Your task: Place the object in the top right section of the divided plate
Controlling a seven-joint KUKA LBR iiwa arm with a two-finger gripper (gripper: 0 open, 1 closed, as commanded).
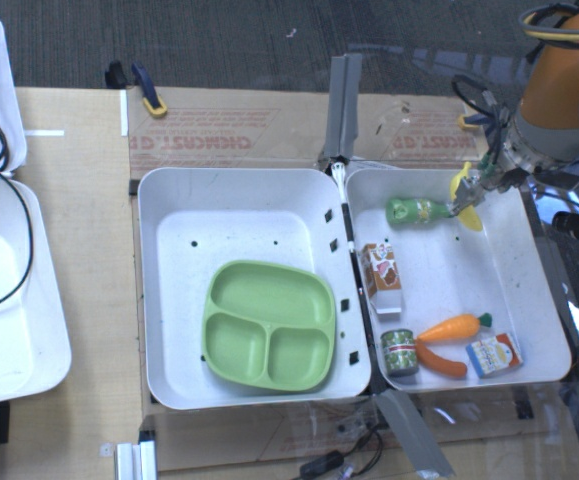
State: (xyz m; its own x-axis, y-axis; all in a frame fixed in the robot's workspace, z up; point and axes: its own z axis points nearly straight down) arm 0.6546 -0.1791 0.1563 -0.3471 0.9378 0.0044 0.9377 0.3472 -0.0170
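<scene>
Smooth rounded green divided plate (pixel 269 325) (three sections) sits in left bin (pixel 169 268).

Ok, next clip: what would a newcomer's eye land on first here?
Probably the green divided plate, alone in the left bin. Next, the right bin, where a green bottle, a small carton, a can and a toy carrot lie, with the gripper at the bottle's end near something yellow.

arm (pixel 559 68) cut off at right edge; yellow obj (pixel 466 200) partly hidden by gripper (pixel 469 196).
</scene>
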